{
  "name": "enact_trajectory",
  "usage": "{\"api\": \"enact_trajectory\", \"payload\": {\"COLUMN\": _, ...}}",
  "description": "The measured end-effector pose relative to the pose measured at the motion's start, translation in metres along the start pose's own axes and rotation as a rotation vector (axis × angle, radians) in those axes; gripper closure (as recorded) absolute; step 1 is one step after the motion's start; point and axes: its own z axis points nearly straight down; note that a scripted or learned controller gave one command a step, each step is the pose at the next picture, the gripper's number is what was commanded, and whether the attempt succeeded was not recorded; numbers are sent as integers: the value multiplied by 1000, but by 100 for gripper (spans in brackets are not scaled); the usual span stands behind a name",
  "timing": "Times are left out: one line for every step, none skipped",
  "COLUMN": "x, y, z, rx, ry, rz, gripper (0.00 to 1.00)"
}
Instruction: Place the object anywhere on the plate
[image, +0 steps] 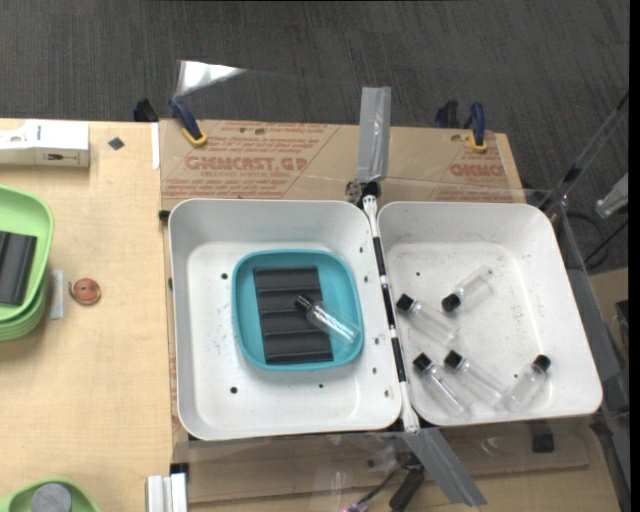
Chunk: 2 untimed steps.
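Plate (247, 300): teal, black ribbed insert
Vials (466, 290): clear, black caps
Bins (200, 400): white
Bench (90, 400): pale wood
Bowl (30, 215): lime green

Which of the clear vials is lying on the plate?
The black-capped vial lying across the teal plate in the left bin; the others lie in the right bin.

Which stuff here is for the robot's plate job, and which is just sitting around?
For the job:
- teal plate in the left bin
- clear vial lying on it
- five more vials in the right bin

Just lying about:
- green tray
- white box
- small orange disc
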Motion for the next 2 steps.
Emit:
{"api": "enact_trajectory", "payload": {"x": 18, "y": -40, "z": -28, "rx": 0, "ry": 0, "rz": 91, "gripper": 0}}
{"api": "enact_trajectory", "payload": {"x": 18, "y": -40, "z": -28, "rx": 0, "ry": 0, "rz": 91, "gripper": 0}}
